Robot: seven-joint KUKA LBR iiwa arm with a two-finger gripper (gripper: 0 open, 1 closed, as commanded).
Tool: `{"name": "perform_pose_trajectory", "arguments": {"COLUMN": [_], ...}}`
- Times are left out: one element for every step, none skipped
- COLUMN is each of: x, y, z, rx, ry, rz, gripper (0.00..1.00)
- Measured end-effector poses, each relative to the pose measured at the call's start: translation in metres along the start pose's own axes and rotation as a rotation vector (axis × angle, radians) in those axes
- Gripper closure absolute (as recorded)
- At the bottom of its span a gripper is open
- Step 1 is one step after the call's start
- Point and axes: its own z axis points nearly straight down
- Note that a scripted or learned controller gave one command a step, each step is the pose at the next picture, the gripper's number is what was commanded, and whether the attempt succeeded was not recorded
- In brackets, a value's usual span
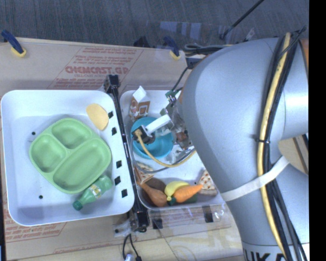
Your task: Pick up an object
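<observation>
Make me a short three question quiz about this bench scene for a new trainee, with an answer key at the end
1. True or false: the green divided plate lies in the left bin.
2. Which thing lies beside the yellow banana in the right bin? A) an orange carrot B) a red apple C) a purple grape bunch
3. Fill in: the green bottle lies just below the plate, near the left bin's ______ edge.

Key
1. True.
2. A, the carrot touches the banana near the bin's lower edge.
3. Lower. The claw is over the blue bowl in the right bin.
</observation>
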Motion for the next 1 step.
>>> {"name": "perform_pose_trajectory", "arguments": {"x": [-0.0854], "y": [-0.0076], "z": [-0.001], "rx": [-0.005], "ry": [0.006], "rz": [-0.039], "gripper": [0.0]}}
